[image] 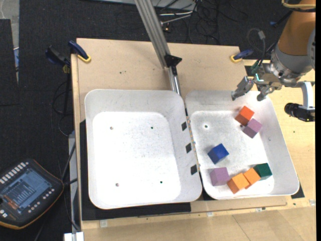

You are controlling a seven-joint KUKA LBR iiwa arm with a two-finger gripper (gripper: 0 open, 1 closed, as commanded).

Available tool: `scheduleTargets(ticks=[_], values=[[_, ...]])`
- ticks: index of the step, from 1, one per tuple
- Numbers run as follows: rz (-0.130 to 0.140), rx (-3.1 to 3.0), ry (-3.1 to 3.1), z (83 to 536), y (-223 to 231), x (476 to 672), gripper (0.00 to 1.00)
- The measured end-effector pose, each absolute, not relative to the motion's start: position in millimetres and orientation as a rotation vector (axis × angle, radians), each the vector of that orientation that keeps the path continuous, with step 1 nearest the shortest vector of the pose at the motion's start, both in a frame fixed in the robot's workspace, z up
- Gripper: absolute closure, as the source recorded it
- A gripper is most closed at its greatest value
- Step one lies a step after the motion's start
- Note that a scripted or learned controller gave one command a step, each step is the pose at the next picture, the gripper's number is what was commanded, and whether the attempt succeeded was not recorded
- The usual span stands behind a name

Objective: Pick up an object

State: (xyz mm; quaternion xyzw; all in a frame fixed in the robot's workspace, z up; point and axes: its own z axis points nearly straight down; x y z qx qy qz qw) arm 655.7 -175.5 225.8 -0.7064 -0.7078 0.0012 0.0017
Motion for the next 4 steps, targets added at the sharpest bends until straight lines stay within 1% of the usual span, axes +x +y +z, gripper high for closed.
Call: scheduleTargets(ticks=[1,2,3,4], values=[[0.002,-2.218,-2.224,228.2,-175.3,656.1,0.00],[0.004,-2.219,-2.221,184.4,-172.2,651.9,0.00],[0.004,-2.218,-2.222,140.4,-173.4,655.2,0.00],[-0.014,-2.234,-2.236,122.6,-175.5,660.5,0.00]])
